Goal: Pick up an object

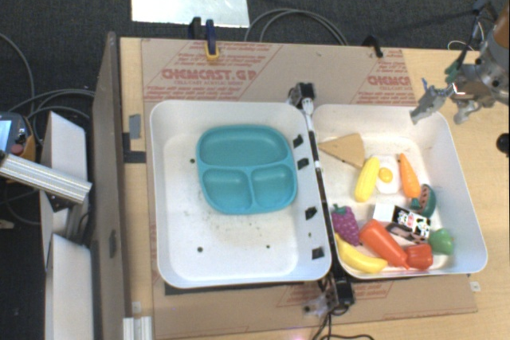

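My gripper (443,107) hangs at the far right above the back right corner of the right bin (374,117), its two fingers spread apart with nothing between them. In that bin lie toy foods: a tan cheese wedge (344,148), a yellow corn cob (366,178), a fried egg (386,176), an orange carrot (408,176), purple grapes (346,223), a banana (360,257), a red-orange pepper (384,243), a watermelon slice (426,200), a black-and-white carton (404,220) and a green piece (441,240).
The left bin (179,171) holds a teal divided plate (246,170). A ridge with black clips (312,171) separates the bins. Cardboard (263,68) lies under both, with cables behind.
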### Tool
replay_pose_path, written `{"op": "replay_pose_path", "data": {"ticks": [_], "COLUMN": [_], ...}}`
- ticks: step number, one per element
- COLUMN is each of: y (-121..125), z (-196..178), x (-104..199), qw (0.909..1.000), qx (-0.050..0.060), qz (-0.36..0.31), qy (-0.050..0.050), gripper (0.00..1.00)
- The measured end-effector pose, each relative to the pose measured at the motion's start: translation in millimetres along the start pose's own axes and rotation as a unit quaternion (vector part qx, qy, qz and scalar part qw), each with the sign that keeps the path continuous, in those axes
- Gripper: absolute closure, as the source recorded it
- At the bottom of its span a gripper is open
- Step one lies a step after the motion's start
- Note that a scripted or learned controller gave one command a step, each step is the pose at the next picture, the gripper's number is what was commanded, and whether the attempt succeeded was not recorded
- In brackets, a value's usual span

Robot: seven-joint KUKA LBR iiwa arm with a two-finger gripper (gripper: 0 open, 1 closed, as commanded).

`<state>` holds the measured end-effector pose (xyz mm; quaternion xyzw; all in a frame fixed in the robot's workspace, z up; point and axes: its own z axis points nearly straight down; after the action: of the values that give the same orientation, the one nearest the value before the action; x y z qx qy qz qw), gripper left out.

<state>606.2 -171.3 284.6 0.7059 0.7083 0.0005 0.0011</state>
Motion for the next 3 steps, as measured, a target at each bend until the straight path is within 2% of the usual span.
{"op": "replay_pose_path", "data": {"ticks": [1, 2, 3], "y": [24.0, -2.5, -21.6], "z": [102.7, 200.2, 200.1], "x": [-34.8, -33.8, 66.2], "qw": [1.0, 1.0, 1.0], "qx": [0.002, -0.004, 0.001], "qz": [0.002, 0.003, -0.004], "qy": [0.0, 0.002, 0.002], "gripper": [0.0, 0.0, 0.0]}}
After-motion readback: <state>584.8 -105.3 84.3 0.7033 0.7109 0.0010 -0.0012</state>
